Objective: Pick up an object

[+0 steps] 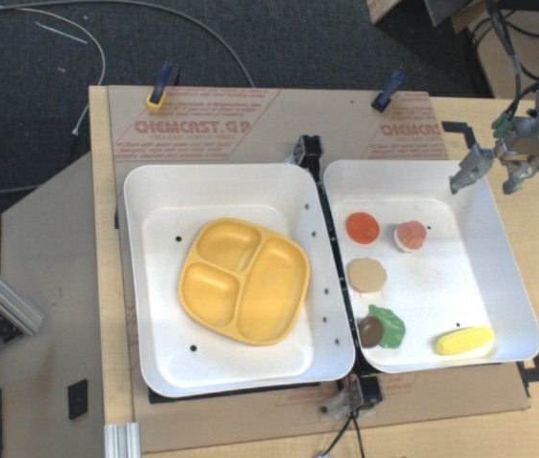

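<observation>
Tool [491, 172] hovers open over right bin's [507, 256] far corner, holding nothing.

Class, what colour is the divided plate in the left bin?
Yellow; the divided plate shows clearly in the camera view.

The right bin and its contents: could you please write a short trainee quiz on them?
1. True or false: the gripper is over the yellow tray.
2. Which item lies nearest the right bin's front right corner? A tomato B corn C cookie
3. Which bin holds the yellow tray?

Key: 1 false; 2 B; 3 the left bin.
</observation>
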Motion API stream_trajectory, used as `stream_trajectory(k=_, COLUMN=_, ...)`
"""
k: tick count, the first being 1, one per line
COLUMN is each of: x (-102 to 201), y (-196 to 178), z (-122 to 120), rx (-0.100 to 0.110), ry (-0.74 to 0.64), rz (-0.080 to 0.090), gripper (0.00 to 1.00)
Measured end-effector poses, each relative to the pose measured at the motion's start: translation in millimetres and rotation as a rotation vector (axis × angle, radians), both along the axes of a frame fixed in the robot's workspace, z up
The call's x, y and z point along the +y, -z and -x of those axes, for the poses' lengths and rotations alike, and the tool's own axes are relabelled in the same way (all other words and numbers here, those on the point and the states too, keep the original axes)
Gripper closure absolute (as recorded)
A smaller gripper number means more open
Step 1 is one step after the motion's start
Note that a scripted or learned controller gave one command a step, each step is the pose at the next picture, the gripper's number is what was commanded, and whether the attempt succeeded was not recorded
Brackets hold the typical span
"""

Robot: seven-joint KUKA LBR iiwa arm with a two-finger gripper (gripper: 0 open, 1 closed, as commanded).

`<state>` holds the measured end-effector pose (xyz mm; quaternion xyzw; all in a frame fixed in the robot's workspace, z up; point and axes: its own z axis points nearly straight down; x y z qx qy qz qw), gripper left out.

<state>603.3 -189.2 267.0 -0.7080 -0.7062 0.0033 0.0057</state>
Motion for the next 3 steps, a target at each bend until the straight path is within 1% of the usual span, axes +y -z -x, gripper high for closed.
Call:
stream_trajectory(k=1, x=0, y=-6, z=-2, rx=-0.011, ry=-0.003, rz=0.003, gripper=0.0)
stream_trajectory(k=2, x=10, y=42, z=-6, rx=-0.009, ry=-0.004, rz=0.001, gripper=0.0)
stream_trajectory(k=3, x=5, y=87, z=0, rx=-0.006, ry=-0.002, rz=0.001, gripper=0.0)
